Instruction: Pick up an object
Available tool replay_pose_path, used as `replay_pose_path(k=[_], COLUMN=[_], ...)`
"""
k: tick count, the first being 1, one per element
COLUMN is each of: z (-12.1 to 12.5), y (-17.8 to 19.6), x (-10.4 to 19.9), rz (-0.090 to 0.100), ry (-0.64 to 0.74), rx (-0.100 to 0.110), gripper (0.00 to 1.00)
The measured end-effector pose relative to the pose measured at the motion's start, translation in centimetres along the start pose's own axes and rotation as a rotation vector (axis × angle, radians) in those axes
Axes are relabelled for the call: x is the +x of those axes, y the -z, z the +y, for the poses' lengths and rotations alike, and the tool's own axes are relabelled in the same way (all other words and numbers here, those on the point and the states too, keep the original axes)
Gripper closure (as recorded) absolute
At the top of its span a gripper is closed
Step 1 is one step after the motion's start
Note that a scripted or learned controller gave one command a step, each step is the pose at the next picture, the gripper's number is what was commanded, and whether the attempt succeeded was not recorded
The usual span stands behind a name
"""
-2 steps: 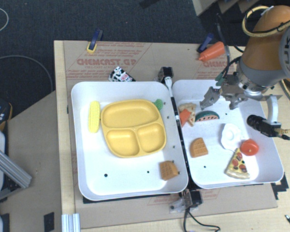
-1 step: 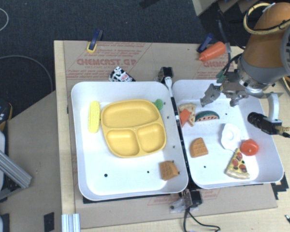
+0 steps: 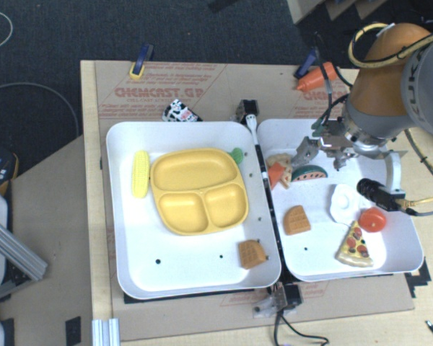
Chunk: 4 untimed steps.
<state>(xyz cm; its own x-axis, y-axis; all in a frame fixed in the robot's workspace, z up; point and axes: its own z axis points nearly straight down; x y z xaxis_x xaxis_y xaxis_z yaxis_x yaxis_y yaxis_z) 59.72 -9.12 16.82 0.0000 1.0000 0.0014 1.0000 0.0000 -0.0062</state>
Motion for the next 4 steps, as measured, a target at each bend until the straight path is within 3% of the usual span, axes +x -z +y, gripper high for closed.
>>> replay_pose_path(k=[1,2,3,4], z=[-0.9,-1.0,-0.9,-0.6], y=[-6.0,-8.5,-7.3,-0.9], x=[-0.2,-0.1,-0.1,-0.2], rz=[0.000,0.000,-0.001,-0.003], ry=[-0.001,0.000,-0.001,0.001], rx=[0.003,0.000,-0.005,-0.014], gripper=[0.00,0.00,1.00,1.00])
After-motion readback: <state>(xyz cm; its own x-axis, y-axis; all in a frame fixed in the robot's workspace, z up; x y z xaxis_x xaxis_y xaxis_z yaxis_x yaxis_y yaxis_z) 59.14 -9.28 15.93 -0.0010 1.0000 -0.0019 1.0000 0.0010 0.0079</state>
